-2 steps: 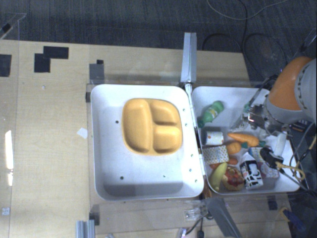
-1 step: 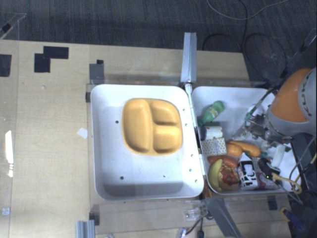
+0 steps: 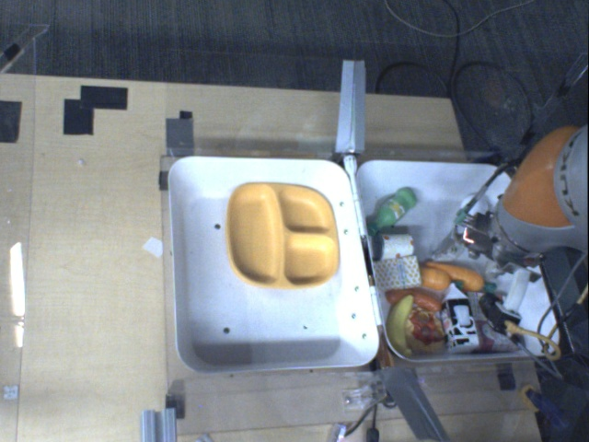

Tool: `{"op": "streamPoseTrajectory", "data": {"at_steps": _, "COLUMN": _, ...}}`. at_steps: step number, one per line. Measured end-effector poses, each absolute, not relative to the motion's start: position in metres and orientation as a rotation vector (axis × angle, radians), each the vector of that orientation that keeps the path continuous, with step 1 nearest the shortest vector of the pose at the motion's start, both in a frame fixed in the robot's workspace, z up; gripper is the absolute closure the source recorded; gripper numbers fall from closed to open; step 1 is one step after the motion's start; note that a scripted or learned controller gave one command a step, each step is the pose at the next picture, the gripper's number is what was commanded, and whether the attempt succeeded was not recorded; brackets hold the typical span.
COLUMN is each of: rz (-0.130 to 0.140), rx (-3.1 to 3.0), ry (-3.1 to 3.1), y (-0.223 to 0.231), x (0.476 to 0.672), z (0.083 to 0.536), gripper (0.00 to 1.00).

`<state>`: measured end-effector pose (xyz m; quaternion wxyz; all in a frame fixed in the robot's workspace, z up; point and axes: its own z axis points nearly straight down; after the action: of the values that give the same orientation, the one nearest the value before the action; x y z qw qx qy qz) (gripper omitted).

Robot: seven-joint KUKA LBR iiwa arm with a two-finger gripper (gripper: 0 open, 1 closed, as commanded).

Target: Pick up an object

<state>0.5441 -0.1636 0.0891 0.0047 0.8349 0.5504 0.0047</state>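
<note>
The right bin point(image 3: 433, 175) holds a heap of objects. A green bottle point(image 3: 394, 207) lies at its left, with a small white cup point(image 3: 397, 245) and a patterned box point(image 3: 398, 271) just below it. An orange, carrot-like piece point(image 3: 453, 275) lies in the middle. Lower down sit a yellow-green apple point(image 3: 399, 319), a red crumpled item point(image 3: 425, 325) and a black-and-white packet point(image 3: 462, 325). My gripper point(image 3: 471, 232) hangs over the right half of this bin, just above and right of the orange piece. The arm's orange band point(image 3: 545, 190) is behind it.
The left bin point(image 3: 198, 274) carries a yellow tray point(image 3: 281, 234) with three compartments near its centre. A metal divider post point(image 3: 351, 109) stands between the bins at the back. Cables point(image 3: 515, 330) trail along the right bin's lower right corner.
</note>
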Motion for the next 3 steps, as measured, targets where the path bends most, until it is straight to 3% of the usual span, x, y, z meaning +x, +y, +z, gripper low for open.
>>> {"op": "streamPoseTrajectory", "data": {"at_steps": 1, "rz": 0.006, "rx": 2.517, "ry": 1.871, "y": -0.177, "x": 0.488, "z": 0.249, "gripper": 0.00}}
{"op": "streamPoseTrajectory", "data": {"at_steps": 2, "rz": 0.005, "rx": 2.624, "ry": 1.724, "y": -0.168, "x": 0.488, "z": 0.110, "gripper": 0.00}}
{"op": "streamPoseTrajectory", "data": {"at_steps": 3, "rz": 0.011, "rx": 2.431, "ry": 1.978, "y": -0.196, "x": 0.593, "z": 0.088, "gripper": 0.00}}
